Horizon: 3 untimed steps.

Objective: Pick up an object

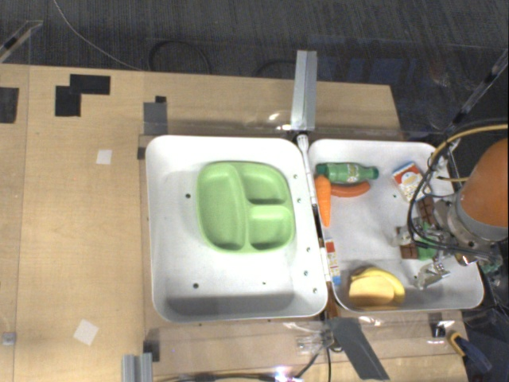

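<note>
The right bin [374, 229] holds several objects. A green bottle [346, 171] lies on its side at the far left, with an orange carrot [323, 200] below it and a red-orange piece [351, 189] alongside. A small white and red carton [407, 180] sits at the far right. A yellow banana-like item [375, 286] rests against the near wall. The arm, with its orange band [487, 189], reaches in from the right. My gripper [430, 274] hangs low over the bin's near right part, just right of the yellow item. A brown piece [408, 251] shows beside the wrist cables.
The left bin [171, 213] carries a green divided tray [243, 205]. A metal post [304, 90] stands behind the seam between the bins. Black cables loop around the wrist at the right bin's far right corner. Bare wooden bench lies to the left.
</note>
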Tool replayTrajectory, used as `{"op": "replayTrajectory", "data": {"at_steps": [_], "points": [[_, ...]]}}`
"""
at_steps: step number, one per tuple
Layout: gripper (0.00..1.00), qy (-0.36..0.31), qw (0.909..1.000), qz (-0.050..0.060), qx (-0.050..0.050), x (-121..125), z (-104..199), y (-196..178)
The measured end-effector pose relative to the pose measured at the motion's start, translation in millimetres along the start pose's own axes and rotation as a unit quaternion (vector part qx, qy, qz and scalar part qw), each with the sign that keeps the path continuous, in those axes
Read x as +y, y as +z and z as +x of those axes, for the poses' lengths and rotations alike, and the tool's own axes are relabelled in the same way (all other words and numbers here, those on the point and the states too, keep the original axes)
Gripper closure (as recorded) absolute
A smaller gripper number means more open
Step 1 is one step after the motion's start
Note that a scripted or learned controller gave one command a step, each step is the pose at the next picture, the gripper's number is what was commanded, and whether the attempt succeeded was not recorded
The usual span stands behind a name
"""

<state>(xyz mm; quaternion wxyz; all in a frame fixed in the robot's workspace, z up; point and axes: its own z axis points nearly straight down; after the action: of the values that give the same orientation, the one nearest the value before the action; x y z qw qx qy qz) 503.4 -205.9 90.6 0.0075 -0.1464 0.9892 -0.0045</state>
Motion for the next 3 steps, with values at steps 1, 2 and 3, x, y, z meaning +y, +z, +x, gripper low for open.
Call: {"op": "replayTrajectory", "data": {"at_steps": [1, 2, 3], "points": [[0.0, -0.02, 0.9998, 0.001, -0.002, 0, 0, 0], [1.0, -0.02, 0.9997, 0.005, -0.009, -1, -5, -15], [1.0, -0.063, 0.998, -0.002, 0.0, -13, -43, -82]]}}
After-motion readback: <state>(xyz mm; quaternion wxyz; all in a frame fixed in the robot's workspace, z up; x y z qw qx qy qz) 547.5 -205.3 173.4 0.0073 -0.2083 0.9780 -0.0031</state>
